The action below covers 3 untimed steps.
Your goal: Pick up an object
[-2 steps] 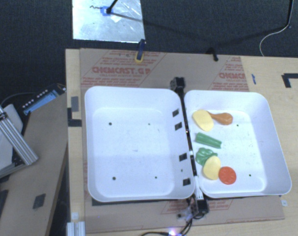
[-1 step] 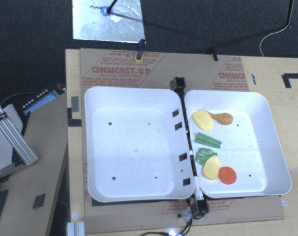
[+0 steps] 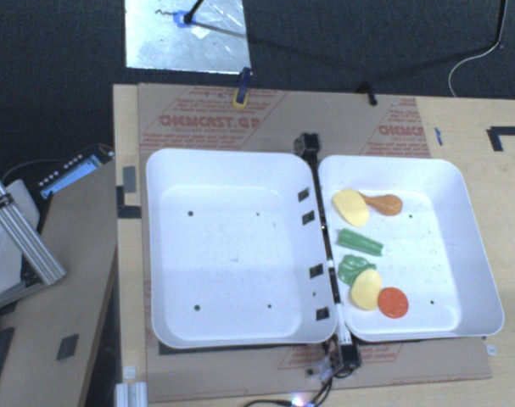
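The right bin [image 3: 461, 227] holds several small toy foods near its left side. A pale yellow piece [image 3: 350, 207] lies at the top, with an orange-brown drumstick shape [image 3: 384, 203] touching its right side. Below them sits a green bean-like piece [image 3: 360, 242]. Further down, a green leafy piece [image 3: 352, 267] lies against a yellow round piece [image 3: 366, 289], and a red-orange disc [image 3: 393, 302] rests just right of that.
The left bin [image 3: 232, 244] is joined to the right one by a black clipped seam [image 3: 323, 244]. Both rest on a cardboard sheet [image 3: 206, 117]. A shiny foil square [image 3: 186, 22] lies on the dark floor behind. A metal frame [image 3: 19, 236] stands at left.
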Tool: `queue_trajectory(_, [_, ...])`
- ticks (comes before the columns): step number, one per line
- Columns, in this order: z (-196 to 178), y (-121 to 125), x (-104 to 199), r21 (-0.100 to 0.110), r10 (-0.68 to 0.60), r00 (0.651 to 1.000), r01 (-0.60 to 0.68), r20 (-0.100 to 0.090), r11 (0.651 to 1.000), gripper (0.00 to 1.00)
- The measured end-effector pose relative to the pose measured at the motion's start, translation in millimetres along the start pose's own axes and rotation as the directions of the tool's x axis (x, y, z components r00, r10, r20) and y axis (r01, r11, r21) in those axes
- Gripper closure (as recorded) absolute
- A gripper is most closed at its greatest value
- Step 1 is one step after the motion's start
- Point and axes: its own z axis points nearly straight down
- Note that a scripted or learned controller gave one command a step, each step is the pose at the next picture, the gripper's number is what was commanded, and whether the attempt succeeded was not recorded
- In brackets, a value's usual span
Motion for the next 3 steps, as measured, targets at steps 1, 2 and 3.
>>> queue_trajectory(1, [-2,-43,7,0.0,0.005,1.0,-0.005,-0.001,1.0,1.0])
queue_trajectory(2, [-2,-78,19,0.0,0.002,1.0,-0.002,-0.001,1.0,1.0])
queue_trajectory(3, [-1,8,1,-0.002,-0.001,1.0,0.001,0.001,1.0,1.0])
